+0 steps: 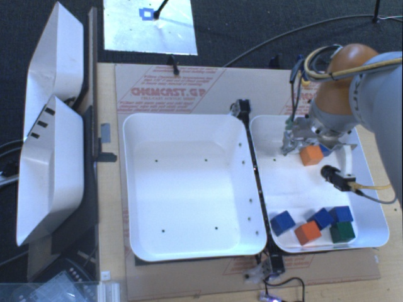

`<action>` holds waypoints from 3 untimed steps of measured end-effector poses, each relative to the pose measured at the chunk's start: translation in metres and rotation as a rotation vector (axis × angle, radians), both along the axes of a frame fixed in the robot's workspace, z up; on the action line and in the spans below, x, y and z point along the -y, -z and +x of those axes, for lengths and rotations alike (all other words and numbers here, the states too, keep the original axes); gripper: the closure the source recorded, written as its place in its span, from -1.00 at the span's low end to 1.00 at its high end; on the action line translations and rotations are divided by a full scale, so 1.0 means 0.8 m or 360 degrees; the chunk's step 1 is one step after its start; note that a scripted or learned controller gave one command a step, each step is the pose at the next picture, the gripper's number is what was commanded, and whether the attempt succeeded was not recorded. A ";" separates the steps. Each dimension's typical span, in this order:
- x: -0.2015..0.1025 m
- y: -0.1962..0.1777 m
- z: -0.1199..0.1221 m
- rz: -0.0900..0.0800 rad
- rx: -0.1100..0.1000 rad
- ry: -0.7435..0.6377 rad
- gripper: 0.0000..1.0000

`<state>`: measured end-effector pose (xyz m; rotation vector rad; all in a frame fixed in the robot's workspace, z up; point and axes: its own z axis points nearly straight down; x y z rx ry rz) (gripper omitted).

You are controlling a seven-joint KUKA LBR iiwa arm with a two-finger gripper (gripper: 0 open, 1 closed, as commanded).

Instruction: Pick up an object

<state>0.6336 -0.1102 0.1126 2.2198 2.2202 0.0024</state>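
My gripper hangs low over the far part of the right bin, under the grey arm with its orange band. An orange block lies just to the gripper's right, close against it; whether they touch I cannot tell. A small blue piece peeks out behind that block. At the bin's near end lie a blue block, a second orange block, two more blue blocks and a green block.
The left bin stands beside the right one, with a black divider between them. A black cable plug hangs over the right bin. White tilted trays stand at the far left.
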 end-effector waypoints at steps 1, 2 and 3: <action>0.004 -0.054 -0.002 0.0000 0.0003 0.0001 1.00; 0.005 -0.114 0.000 0.0000 0.0004 0.0000 1.00; -0.054 -0.130 0.000 0.0002 -0.0002 -0.0006 1.00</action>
